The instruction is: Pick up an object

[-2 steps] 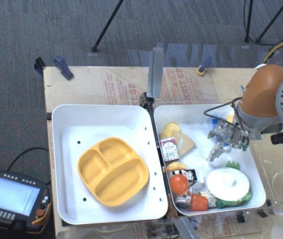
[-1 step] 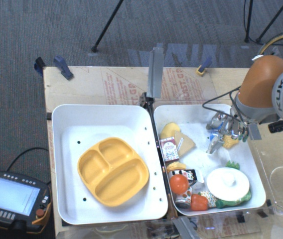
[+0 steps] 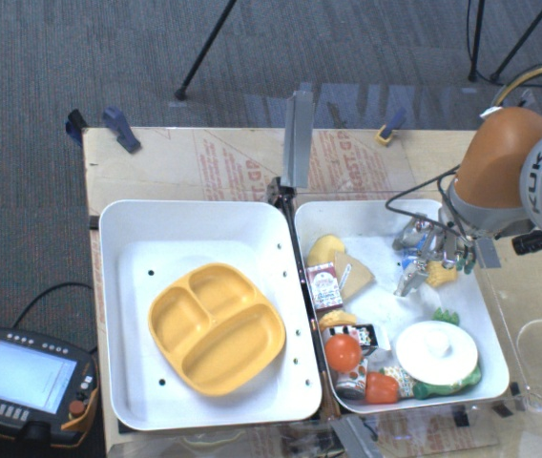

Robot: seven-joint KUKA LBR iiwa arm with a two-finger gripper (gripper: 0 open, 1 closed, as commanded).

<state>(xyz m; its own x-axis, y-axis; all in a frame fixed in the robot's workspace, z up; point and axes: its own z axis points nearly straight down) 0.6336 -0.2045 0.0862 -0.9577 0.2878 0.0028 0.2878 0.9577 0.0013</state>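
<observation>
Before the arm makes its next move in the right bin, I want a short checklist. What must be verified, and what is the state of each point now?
1. Gripper is over the right bin: ok.
2. An object is within reach: ok, a small yellow object lies just beside the gripper.
3. Object seen between the fingers: cannot tell, the view is too blurred there.
4. Neighbours leave room: not ok, the white lid and a green piece lie close.
5. Yellow divided plate in the left bin is out of the way: ok.

Fixed overhead camera, slanted down on both bins (image 3: 118, 256).
</observation>
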